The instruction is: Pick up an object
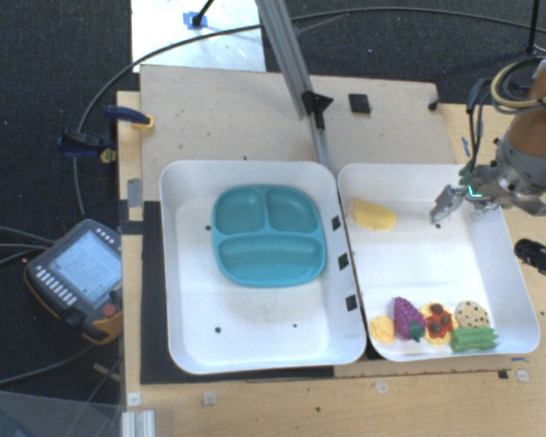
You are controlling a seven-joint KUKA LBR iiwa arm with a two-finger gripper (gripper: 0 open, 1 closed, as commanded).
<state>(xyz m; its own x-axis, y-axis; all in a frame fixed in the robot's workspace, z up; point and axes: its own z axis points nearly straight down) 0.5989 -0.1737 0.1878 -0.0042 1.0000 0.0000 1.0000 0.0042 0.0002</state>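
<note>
Hovering near the right bin's [505,244] far edge, the gripper [448,204] carries nothing, how wide its jaws stand I cannot tell, so it should descend squarely over the nearby yellow piece [374,215], alone beside the bin's far-left corner.

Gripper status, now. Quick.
Gripper: over the right bin, nothing seen between its fingers; open or shut cannot be told.
</note>
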